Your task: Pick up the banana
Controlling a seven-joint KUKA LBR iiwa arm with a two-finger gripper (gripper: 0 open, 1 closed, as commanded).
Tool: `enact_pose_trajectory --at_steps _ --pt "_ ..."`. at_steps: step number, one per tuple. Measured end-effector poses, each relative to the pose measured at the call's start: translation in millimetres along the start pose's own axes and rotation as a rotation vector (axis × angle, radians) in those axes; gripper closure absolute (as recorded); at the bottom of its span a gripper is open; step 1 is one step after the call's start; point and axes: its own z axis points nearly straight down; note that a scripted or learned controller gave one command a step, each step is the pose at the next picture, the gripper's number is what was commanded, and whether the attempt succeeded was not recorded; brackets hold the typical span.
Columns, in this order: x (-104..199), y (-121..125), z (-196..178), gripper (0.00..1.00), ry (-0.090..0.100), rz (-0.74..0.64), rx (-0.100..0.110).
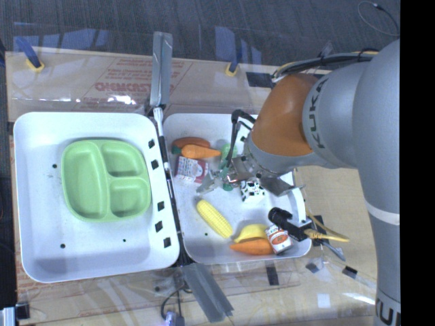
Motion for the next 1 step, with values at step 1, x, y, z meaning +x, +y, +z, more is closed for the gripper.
enact_pose_trajectory --at_steps 1 --pt "4.9 -54.6 65.5 0.00 0.002 0.053 0.000"
